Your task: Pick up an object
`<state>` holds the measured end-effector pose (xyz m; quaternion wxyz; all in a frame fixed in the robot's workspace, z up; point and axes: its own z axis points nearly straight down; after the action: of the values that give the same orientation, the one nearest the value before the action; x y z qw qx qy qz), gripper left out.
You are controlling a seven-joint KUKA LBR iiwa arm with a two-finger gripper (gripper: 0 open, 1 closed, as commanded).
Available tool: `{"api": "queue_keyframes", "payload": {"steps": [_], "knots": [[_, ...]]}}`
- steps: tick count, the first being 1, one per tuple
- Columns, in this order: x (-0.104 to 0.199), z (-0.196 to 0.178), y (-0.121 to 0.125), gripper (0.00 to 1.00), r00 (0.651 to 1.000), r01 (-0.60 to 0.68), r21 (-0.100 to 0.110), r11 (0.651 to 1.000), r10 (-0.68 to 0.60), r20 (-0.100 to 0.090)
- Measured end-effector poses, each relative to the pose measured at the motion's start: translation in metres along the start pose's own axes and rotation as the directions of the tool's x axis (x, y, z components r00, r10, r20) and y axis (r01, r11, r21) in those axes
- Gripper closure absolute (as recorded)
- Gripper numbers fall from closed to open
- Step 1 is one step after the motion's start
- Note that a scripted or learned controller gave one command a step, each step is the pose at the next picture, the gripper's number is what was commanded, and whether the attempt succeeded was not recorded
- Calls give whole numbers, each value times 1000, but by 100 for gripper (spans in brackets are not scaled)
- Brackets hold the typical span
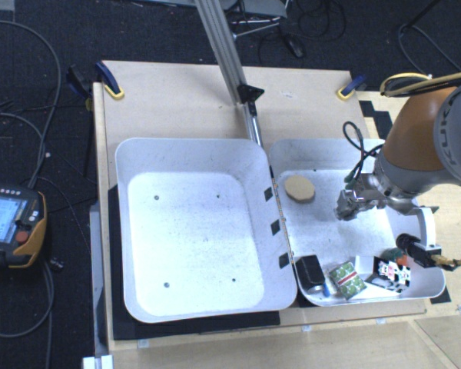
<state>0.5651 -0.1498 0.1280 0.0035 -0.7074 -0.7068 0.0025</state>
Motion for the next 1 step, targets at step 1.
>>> {"api": "queue_keyframes", "payload": {"steps": [1], "knots": [[92, -63, 21, 100, 1000, 9, -14, 1000, -9, 0]]}}
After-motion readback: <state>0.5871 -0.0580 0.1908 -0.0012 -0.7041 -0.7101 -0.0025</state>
